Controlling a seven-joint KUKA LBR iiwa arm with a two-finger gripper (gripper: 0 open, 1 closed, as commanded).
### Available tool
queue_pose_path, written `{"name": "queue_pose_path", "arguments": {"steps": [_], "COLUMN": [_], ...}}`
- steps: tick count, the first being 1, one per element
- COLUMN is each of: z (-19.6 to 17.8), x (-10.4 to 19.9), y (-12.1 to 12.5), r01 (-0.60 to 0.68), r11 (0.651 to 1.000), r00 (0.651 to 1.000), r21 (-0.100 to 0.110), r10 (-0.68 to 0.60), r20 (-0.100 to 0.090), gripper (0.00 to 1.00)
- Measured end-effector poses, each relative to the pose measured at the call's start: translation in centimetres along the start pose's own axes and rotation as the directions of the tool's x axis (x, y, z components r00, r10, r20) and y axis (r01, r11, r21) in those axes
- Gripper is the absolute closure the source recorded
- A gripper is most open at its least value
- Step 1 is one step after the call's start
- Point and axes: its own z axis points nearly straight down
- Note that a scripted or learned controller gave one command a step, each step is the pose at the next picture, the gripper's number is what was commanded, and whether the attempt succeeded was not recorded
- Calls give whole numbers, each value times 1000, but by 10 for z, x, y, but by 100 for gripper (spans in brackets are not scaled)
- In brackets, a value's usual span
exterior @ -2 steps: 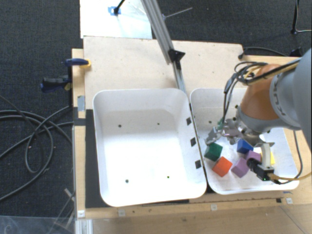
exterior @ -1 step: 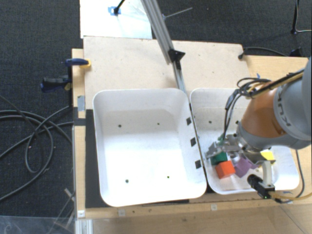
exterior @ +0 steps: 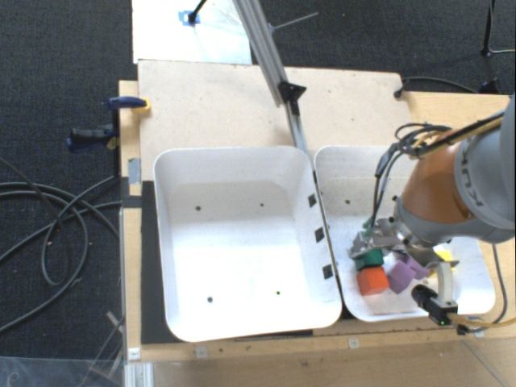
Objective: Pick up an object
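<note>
In the right bin (exterior: 347, 184), near its front edge, lie an orange block (exterior: 372, 281), a green piece (exterior: 370, 258) just behind it, a purple block (exterior: 402, 275) to the right, and a sliver of something yellow (exterior: 444, 255) further right. My gripper (exterior: 373, 242) has come down from the right and sits right over the green piece, at the back of this cluster. The wrist and its orange band (exterior: 434, 192) cover the fingertips, so what lies between them is hidden.
The left bin (exterior: 185, 176) stands beside the right one, their walls meeting at a ridge with black clips (exterior: 319, 234). A slanted metal pole (exterior: 266, 39) crosses the bench behind the bins. A black part of the arm (exterior: 431, 305) hangs over the right bin's front rim.
</note>
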Motion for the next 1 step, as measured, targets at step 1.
{"name": "queue_pose_path", "arguments": {"steps": [1], "z": [-95], "x": [87], "y": [39], "r01": [13], "r11": [1000], "r00": [1000], "r21": [-8], "r10": [-13], "r20": [-2], "gripper": [100]}}
